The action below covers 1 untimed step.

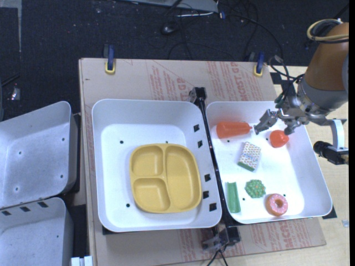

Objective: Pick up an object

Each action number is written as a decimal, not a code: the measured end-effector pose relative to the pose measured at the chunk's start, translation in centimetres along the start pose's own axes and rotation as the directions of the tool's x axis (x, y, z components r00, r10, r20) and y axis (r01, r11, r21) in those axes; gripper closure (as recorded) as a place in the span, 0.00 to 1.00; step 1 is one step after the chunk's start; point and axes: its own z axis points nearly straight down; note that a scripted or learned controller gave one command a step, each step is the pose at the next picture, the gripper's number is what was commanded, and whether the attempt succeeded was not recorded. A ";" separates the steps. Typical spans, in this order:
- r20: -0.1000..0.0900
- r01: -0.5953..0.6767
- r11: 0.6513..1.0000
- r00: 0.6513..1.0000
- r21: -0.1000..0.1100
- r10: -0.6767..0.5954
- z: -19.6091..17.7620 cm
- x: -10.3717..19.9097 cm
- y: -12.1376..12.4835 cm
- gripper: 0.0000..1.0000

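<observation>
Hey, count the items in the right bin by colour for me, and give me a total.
Orange or red: 2, the long orange piece and the small red piece.
Green: 2, the green stick and the broccoli.
Pink: 1, the donut.
Patterned white: 1, the small box.
Total: 6
</observation>
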 end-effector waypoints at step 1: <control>0.000 0.000 1.000 1.000 0.000 0.000 4.2 0.3 -0.1 0.00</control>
